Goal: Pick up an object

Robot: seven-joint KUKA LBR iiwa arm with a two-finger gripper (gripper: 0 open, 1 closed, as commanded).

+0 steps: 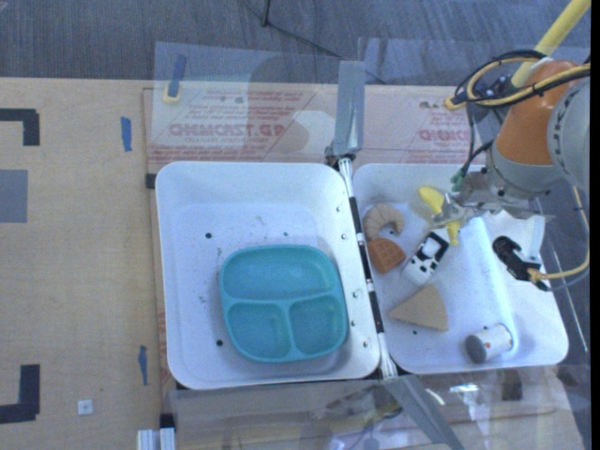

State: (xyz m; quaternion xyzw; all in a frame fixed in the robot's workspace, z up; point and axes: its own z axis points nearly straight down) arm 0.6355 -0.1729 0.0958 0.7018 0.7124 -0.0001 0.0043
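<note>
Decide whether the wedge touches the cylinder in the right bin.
Apart. The camera view shows bare white bin floor between the wedge and the cylinder.

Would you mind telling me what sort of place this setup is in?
Probably a robotics lab's grasping test bench: two white bins side by side on a taped wooden bench, a robot arm reaching in, and toy-like items such as a teal tray.

Arm (562, 129): grey casing w/ orange band above wrist, rounded sections. Black and yellow cables loop over top of band. Yellow tube runs up to frame corner. Gripper (450, 216): pale metallic body, yellow at tip.
</note>
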